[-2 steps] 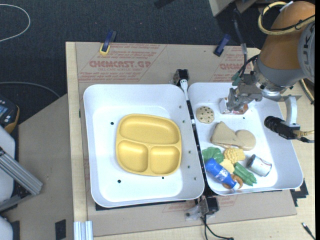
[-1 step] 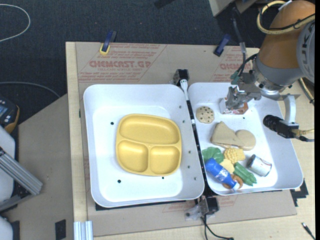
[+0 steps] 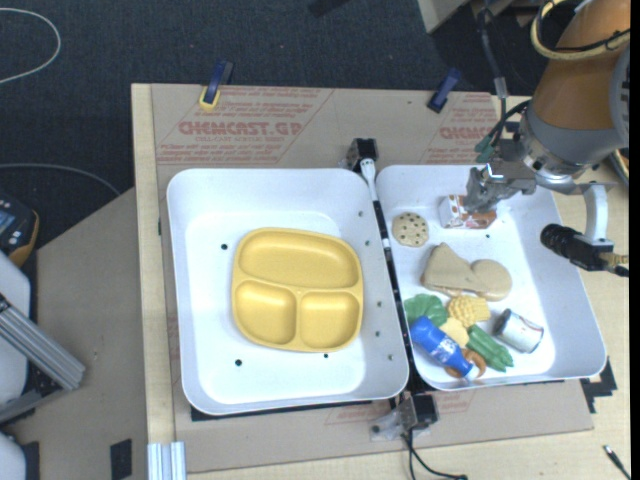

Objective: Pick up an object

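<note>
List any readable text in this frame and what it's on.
"CHEMCAST G.P" in red, upside-down and mirrored-looking, on the brown board behind the left bin.
The same red print repeats on the board behind the right bin, partly cut off; only a fragment reads.
Small item under the gripper: red and white marks, too blurred to read.
Blue bottle: label too small to read.

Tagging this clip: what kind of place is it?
Likely a robot lab bench: two white bins on a clamped board, toy food and a yellow tray, the arm's hand over the right bin.
</note>
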You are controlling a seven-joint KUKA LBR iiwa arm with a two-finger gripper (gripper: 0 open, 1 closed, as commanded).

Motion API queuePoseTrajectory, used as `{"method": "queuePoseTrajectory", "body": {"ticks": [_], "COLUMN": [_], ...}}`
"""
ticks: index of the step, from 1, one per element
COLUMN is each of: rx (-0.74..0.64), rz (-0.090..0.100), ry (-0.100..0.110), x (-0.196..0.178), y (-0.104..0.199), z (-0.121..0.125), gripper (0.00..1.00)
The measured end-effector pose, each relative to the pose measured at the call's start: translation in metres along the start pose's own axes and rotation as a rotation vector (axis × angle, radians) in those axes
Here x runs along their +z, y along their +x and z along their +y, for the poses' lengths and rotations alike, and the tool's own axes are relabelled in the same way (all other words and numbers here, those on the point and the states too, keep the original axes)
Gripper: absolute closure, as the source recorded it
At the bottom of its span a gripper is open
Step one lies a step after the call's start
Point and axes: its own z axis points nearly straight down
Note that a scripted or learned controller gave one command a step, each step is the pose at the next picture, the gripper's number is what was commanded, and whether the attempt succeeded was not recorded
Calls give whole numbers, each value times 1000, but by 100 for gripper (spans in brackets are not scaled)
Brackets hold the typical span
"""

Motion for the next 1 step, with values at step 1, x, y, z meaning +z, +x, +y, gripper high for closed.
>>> {"method": "queuePoseTrajectory", "body": {"ticks": [1], "rx": [-1], "rz": [2], "ry": [6], "x": [9], "y": [7], "z": [-6], "gripper": [100]}}
